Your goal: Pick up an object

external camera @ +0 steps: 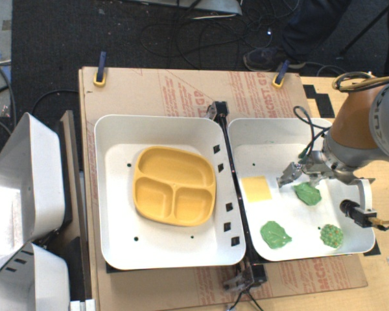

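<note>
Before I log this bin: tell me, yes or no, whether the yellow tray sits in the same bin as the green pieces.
No, the yellow tray lies in the left bin, the green pieces in the right bin.

Two bins side by side on the surface (pixel 149 86). Left bin (pixel 110 193): divided tray (pixel 175 185) near centre. Right bin (pixel 266 135): flat slice (pixel 257 188) at left, leafy piece (pixel 308 194) to its right, another leafy piece (pixel 275 234) in front, floret (pixel 332 236) at front right.
</note>
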{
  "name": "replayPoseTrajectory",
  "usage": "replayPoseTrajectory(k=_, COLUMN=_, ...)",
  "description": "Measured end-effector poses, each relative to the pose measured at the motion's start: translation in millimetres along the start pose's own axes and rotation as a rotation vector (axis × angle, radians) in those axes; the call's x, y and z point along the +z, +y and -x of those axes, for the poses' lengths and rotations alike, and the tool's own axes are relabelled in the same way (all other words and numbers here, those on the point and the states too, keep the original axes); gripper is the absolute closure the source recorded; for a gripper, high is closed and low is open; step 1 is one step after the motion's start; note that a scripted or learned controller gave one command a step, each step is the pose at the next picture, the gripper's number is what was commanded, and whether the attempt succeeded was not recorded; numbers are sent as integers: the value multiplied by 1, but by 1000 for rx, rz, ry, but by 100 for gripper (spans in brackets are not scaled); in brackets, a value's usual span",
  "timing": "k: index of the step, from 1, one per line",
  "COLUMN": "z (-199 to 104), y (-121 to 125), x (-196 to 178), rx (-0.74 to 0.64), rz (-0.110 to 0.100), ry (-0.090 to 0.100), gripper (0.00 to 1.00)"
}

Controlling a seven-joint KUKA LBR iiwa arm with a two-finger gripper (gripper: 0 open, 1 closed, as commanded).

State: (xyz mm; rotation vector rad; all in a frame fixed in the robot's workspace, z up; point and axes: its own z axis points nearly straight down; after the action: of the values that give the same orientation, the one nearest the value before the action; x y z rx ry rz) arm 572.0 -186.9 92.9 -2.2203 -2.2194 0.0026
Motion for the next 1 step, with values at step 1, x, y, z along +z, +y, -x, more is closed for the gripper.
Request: replayPoseTrajectory(k=1, z=0, y=1, x=-13, rx=0, rz=5, ry=-1, gripper=100)
